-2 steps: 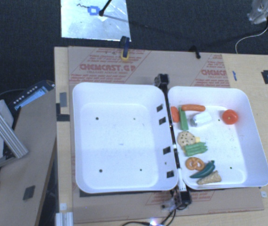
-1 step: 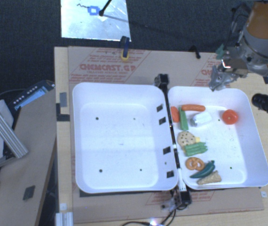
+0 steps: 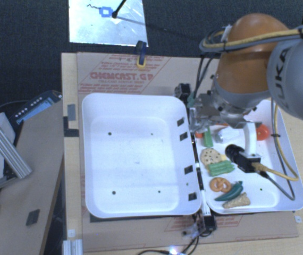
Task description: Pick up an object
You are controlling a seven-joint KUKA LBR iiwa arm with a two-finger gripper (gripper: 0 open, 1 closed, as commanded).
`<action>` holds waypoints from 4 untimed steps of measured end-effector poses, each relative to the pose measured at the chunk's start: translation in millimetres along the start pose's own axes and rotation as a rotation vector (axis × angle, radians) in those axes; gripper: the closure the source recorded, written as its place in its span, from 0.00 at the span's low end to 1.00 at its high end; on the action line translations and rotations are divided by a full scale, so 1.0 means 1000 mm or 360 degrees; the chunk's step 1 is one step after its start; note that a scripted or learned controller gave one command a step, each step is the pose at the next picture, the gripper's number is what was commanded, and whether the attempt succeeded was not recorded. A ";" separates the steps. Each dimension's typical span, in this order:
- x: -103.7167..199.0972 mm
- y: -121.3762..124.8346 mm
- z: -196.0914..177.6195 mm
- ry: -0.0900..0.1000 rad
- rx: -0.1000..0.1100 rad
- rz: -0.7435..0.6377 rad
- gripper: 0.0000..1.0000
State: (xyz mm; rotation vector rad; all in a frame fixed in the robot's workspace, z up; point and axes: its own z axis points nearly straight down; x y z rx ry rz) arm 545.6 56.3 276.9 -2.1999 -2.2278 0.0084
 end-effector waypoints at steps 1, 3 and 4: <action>0.021 -0.017 -0.183 0.0001 -0.0050 0.0008 1.00; 0.102 -0.041 -0.246 0.0001 -0.0040 0.0010 1.00; 0.183 -0.054 -0.080 -0.0012 0.0006 0.0004 1.00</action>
